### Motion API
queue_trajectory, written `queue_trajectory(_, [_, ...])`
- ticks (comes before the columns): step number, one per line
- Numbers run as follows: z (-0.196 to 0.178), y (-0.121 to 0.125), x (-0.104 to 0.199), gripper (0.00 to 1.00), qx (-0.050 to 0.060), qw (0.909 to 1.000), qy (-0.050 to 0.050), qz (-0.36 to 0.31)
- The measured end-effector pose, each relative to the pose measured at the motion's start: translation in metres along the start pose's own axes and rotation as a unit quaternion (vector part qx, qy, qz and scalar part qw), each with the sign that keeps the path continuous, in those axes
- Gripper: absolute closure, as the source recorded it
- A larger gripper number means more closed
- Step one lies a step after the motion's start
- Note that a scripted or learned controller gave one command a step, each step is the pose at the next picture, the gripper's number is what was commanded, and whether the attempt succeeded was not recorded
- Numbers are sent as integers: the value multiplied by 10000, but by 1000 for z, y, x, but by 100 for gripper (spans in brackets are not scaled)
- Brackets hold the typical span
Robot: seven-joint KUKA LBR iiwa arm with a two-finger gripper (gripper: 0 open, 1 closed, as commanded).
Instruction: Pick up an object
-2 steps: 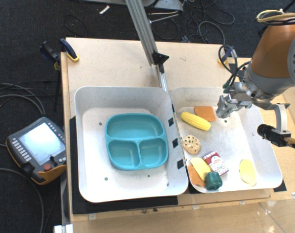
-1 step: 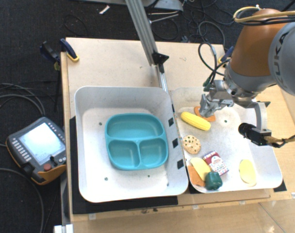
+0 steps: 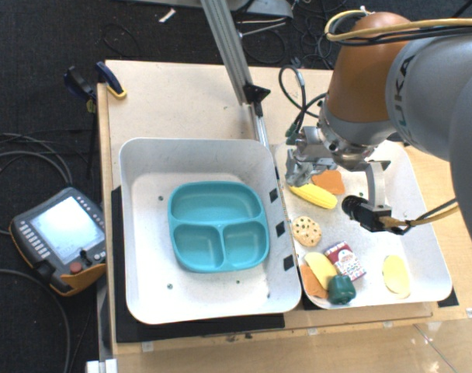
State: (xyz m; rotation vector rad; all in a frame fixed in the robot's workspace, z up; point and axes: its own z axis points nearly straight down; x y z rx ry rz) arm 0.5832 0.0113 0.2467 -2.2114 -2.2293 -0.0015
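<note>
Gripper [image 3: 302,171] low in the right bin [image 3: 422,282], right of frame centre, directly over the upper end of a yellow corn cob [image 3: 314,196]. Finger spread impossible to tell; contact with the cob likewise unclear. Orange wedge [image 3: 330,181] just beside the cob. Cookie [image 3: 306,230] just below. Teal divided tray [image 3: 218,225] in the left bin [image 3: 143,208], well apart.

You see the tool [image 3: 302,173] low in the right bin [image 3: 430,247], over the yellow corn [image 3: 314,196] near its left wall.
</note>
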Motion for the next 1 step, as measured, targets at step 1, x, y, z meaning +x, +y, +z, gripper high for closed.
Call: queue_trajectory(1, [8, -9, 44, 100, 9, 10000, -3, 3])
